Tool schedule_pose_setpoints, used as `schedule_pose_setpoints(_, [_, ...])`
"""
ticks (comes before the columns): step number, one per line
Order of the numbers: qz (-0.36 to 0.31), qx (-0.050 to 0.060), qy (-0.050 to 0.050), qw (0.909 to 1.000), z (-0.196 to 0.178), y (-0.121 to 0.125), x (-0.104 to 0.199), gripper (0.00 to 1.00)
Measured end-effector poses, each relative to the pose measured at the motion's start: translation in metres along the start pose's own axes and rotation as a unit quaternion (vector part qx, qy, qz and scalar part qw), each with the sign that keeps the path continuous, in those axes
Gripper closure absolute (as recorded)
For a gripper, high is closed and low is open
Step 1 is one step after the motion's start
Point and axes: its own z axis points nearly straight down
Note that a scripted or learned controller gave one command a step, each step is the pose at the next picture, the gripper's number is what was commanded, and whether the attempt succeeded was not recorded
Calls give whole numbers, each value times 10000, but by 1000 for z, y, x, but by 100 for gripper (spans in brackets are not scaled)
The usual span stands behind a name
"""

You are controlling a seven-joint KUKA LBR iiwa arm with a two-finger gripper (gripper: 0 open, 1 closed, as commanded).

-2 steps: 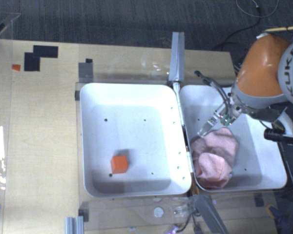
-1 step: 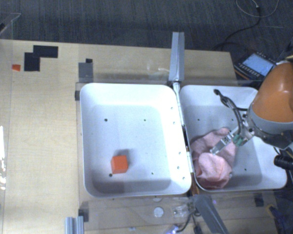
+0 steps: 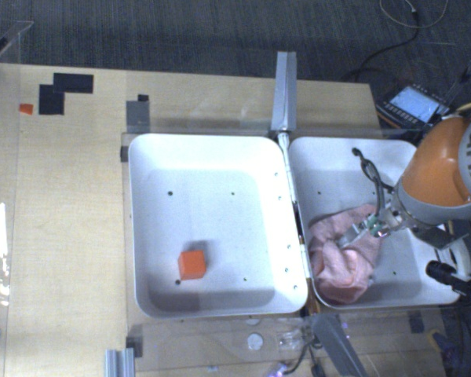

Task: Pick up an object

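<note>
Nearest the camera, along the lower edge of the right bin [image 3: 392, 151], a crumpled pink cloth [image 3: 341, 258] is seen lying against the divider between the two bins, and the gripper [image 3: 359, 232] is lowered onto its upper right part, with the grey and orange arm [image 3: 443, 167] reaching in from the right. How far the fingers are parted cannot be told, since they are small and merged with the folds of the fabric; no cloth is clearly seen between them, so a hold cannot be claimed. Several failures are judged possible from here. Should only a thin top fold be pinched, the cloth may slide out as it is raised, because soft fabric gives little to bite on. Should the fingers be closed on nothing, they would come away bare. The cloth is also pressed close to the bin wall, so it may be dragged against the divider or snagged there when lifted. In the left bin [image 3: 153, 210], well apart from the gripper, a small orange block [image 3: 192, 265] is left untouched near the front wall; it is judged the easier thing to grasp, being rigid. Farther back, on the wooden bench [image 3: 63, 210], black shapes [image 3: 61, 91] and a small orange tile [image 3: 26, 109] are seen. As for writing, part of a word in dark capitals, seemingly "KU", is visible at the frame's right edge on the arm; nothing else is legible.
</note>
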Motion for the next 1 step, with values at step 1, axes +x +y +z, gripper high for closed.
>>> schedule_pose_setpoints(1, [-22,-52,-26,10000,-13,5,0,100])
